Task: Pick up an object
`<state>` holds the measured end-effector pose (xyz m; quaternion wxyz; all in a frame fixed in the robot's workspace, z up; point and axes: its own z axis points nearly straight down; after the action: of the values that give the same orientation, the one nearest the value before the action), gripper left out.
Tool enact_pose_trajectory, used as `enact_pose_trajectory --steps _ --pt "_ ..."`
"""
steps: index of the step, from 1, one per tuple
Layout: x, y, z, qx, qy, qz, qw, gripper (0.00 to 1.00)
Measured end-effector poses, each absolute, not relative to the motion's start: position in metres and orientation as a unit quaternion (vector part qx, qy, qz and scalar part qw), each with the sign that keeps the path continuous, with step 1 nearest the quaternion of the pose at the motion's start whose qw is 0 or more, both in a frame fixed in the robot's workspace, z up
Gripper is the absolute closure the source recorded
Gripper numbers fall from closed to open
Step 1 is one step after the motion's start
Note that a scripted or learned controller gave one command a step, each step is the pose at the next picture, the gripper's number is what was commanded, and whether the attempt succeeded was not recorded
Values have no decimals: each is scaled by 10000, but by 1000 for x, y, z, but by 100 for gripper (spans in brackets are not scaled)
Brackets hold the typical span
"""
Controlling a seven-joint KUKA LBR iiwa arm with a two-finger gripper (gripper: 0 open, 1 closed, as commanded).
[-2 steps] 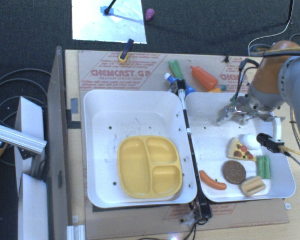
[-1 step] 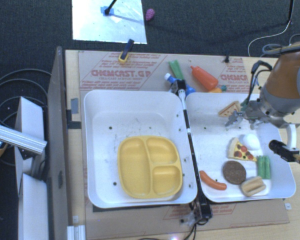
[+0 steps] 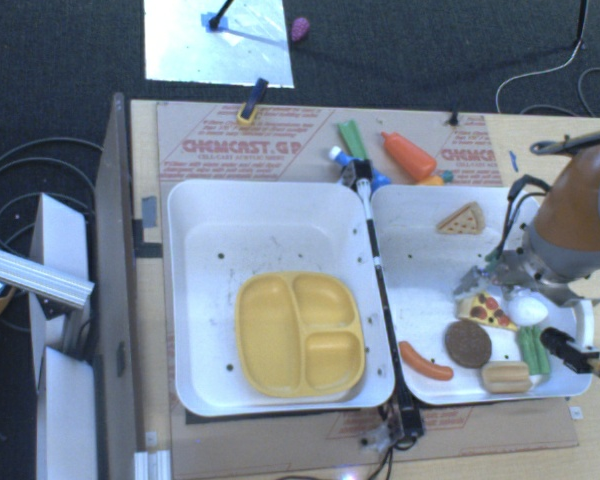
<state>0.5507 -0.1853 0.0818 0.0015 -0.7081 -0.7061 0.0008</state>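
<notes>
The right bin (image 3: 420, 238) holds several toy foods. A tan wedge (image 3: 461, 220) lies near its back. Along the front sit a pizza slice (image 3: 487, 312), a white egg (image 3: 527, 311), a brown round patty (image 3: 468, 344), a red sausage (image 3: 425, 361), a bread roll (image 3: 506, 376) and a green piece (image 3: 533, 352). My gripper (image 3: 477, 281) hangs low in this bin, just behind the pizza slice and left of the egg. Nothing visibly sits in its grasp. The arm's orange band (image 3: 580, 203) is above it to the right.
The left bin (image 3: 210, 218) holds a yellow divided plate (image 3: 300, 332). On the cardboard behind the bins lie an orange carrot (image 3: 410, 156), a green stick (image 3: 350, 136) and a blue piece (image 3: 338, 155). A black clip (image 3: 360, 173) joins the bins' rims.
</notes>
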Motion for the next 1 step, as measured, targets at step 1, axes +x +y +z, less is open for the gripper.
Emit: enact_pose_trajectory --steps 1 --pt "483 -198 90 -7081 -7061 9 15 0"
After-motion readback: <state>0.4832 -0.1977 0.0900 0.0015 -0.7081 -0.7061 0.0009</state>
